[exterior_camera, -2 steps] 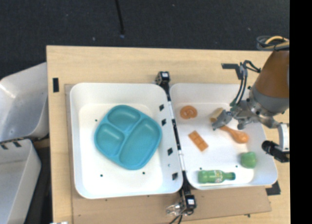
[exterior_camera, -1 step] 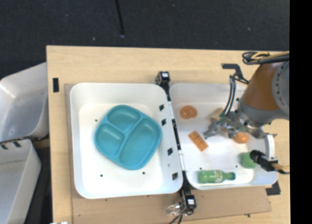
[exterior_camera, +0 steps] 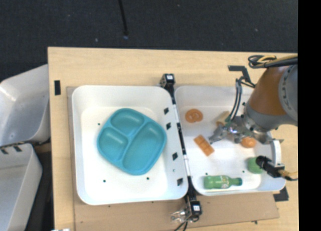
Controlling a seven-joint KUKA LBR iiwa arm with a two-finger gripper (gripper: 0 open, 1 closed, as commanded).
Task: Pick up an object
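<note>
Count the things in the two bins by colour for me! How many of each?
Blue: 1, the divided plate.
Orange: 3, the round piece, the flat block, the small ball by the end effector.
Green: 2, the bottle, the small lump.
Total: 6.

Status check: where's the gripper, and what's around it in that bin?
Gripper low in right bin. Nothing seen between fingers. Orange block nearby on the left, round cookie beyond, green bottle at near wall.

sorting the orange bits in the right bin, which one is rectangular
The orange block in the middle of the bin: flat and oblong. The cookie-like piece above it is round, and the one by the gripper is a small blob.
</note>
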